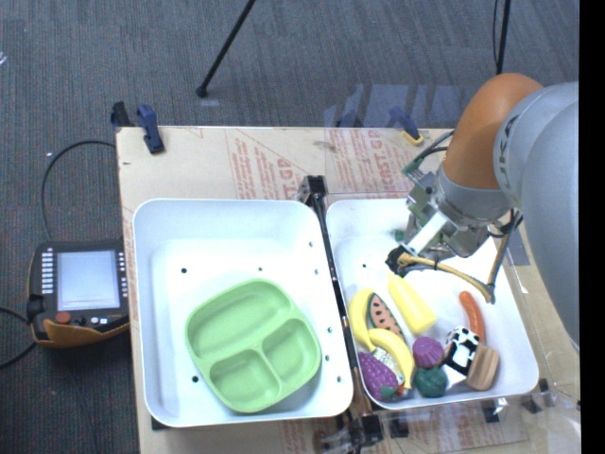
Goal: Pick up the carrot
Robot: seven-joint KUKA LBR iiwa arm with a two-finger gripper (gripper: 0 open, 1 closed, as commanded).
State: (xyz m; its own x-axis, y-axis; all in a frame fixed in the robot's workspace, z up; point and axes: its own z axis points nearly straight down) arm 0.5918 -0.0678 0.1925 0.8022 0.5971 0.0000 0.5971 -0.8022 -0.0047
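The carrot (471, 314), a short orange-red stick, lies near the right wall of the right bin (364, 225), pointing toward the bin's front. My gripper (425, 227) hangs over the bin's far middle, up and to the left of the carrot and apart from it. The grey wrist and orange band cover most of the gripper from this view. Nothing shows held beneath it.
Beside the carrot lie a yellow block (412, 304), a banana (371, 325), a watermelon slice (382, 312), purple grapes (377, 372), a purple ball (427, 351), a dark green piece (431, 382), a black-and-white toy (461, 348) and a brown piece (483, 367). A green divided plate (253, 345) sits in the left bin (161, 253).
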